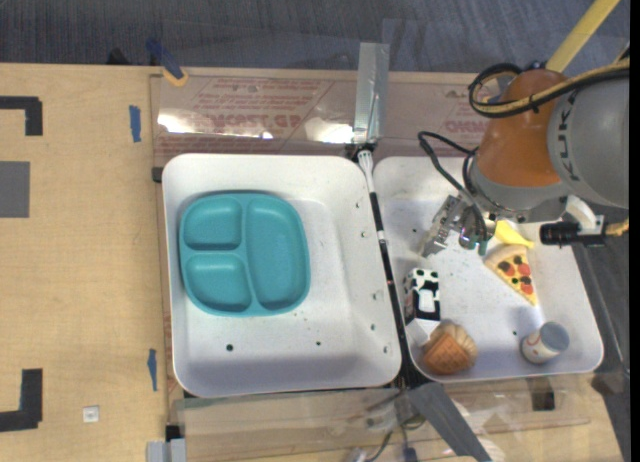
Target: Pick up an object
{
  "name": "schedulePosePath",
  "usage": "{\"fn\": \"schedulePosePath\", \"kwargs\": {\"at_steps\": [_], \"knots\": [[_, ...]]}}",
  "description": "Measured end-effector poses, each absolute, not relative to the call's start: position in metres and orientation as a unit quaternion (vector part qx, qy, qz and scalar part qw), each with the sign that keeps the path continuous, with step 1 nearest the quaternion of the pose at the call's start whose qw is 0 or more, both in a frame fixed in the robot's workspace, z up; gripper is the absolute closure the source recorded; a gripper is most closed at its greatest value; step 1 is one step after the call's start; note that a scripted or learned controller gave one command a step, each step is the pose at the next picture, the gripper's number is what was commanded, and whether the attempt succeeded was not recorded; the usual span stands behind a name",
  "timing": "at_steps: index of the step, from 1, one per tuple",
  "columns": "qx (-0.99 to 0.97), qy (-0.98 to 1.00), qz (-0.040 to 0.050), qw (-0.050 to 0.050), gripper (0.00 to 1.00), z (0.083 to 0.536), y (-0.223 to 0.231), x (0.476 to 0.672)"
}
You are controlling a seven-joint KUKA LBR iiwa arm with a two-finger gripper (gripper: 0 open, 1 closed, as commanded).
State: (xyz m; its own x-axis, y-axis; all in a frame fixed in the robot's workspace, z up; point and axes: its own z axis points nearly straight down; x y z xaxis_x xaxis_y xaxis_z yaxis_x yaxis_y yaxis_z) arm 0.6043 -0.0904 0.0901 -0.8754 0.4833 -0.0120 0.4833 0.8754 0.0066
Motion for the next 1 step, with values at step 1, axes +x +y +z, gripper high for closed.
{"fn": "schedulePosePath", "kwargs": {"at_steps": [1], "knots": [[0.168, 0.986, 0.0012, 0.008, 1.00, 0.1912, -0.0465, 0.6211]]}}
